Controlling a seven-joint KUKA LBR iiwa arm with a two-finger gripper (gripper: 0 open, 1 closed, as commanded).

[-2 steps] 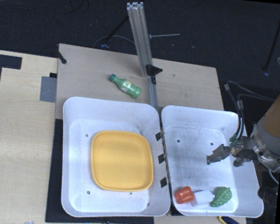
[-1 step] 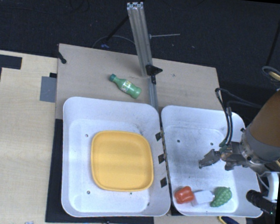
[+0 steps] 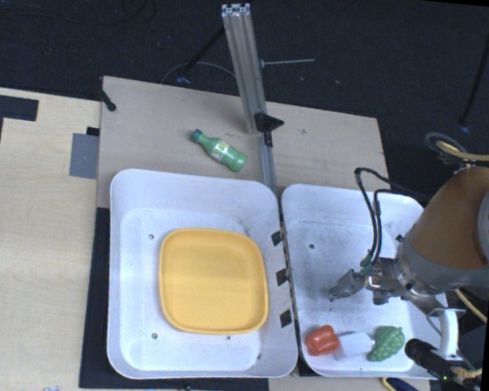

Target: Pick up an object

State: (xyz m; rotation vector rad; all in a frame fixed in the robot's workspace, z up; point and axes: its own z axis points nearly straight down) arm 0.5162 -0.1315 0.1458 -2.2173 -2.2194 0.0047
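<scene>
Camera view: gripper (image 3: 345,288) hovers in the right bin (image 3: 330,217) above the red pepper (image 3: 323,339), jaws' state unclear.

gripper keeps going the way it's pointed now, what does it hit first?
Likely the bare floor of the right bin. The gripper points left and downward; nothing lies in that line. The red object sits nearer the camera, off the path, though depth is unclear.

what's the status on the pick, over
Pincer low over right bin, nothing seen held. Red item, white block, green item along the near wall. Path clear.
</scene>
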